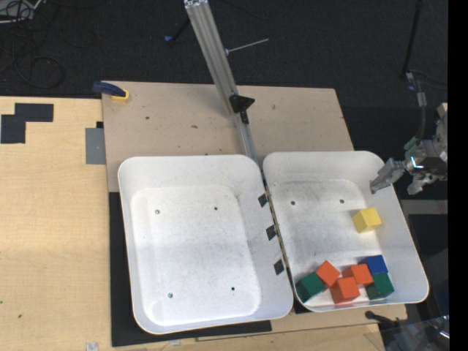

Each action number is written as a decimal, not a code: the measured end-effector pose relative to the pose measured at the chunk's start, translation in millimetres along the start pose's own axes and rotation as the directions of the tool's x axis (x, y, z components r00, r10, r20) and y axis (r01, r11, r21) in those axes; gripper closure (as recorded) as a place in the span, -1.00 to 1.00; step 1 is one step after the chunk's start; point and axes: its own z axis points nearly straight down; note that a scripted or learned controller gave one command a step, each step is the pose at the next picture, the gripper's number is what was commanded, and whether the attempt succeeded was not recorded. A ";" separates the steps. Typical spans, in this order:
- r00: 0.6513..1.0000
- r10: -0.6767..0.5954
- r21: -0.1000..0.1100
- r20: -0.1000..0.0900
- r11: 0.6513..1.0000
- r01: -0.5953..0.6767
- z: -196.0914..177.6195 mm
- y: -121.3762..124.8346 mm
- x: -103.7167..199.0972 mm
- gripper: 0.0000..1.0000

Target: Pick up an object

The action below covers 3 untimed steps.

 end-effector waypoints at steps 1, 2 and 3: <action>1.000 -0.001 -0.005 0.001 1.000 0.001 -2.5 0.7 0.0 -1.00; 1.000 -0.003 0.001 0.000 1.000 0.003 51.5 7.9 7.4 -1.00; 1.000 0.001 0.002 -0.001 1.000 -0.001 115.7 8.4 4.3 -1.00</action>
